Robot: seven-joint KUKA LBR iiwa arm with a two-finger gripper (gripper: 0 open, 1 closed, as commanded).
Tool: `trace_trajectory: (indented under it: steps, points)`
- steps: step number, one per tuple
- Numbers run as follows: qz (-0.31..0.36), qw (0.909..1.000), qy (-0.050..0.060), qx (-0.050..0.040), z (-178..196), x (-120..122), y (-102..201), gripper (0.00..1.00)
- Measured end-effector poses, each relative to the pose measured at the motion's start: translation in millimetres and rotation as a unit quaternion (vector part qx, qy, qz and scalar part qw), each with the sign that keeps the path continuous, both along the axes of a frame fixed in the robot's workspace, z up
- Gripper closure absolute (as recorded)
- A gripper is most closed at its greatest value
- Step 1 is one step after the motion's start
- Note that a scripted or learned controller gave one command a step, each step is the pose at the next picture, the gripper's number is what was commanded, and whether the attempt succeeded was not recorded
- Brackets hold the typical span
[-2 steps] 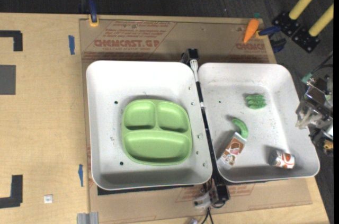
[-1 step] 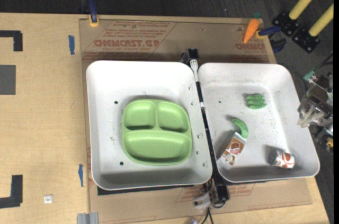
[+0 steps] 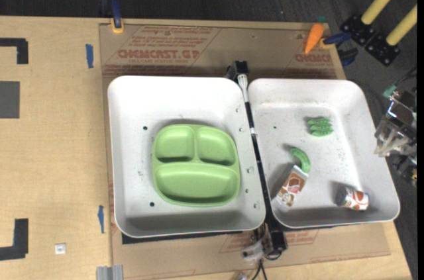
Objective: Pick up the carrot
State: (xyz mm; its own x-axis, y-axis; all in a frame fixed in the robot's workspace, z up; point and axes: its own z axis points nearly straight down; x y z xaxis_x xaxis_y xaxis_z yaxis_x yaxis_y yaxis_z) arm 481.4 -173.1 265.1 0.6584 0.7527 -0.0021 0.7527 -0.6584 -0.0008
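Beyond the bins, on the cardboard near a blue clamp (image 3: 339, 38), the carrot (image 3: 313, 38) lies outside the right bin (image 3: 344, 90), so a reach from the gripper (image 3: 397, 133), whose grasp I cannot tell, may strike the rim or clamp.

faint red print on the cardboard sheet (image 3: 165, 47) behind the bins, upside down, too blurry to read, nothing else legible
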Motion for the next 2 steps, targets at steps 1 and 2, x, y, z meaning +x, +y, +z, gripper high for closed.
trace_trajectory:
  steps: [1, 2]
  points:
    - [0.001, 1.0000, 0.000, -0.0004, 9.8, 0.5, 0.0, 1.00]
    - [0.001, 1.0000, 0.000, -0.0007, 19.6, 1.0, 0.1, 1.00]
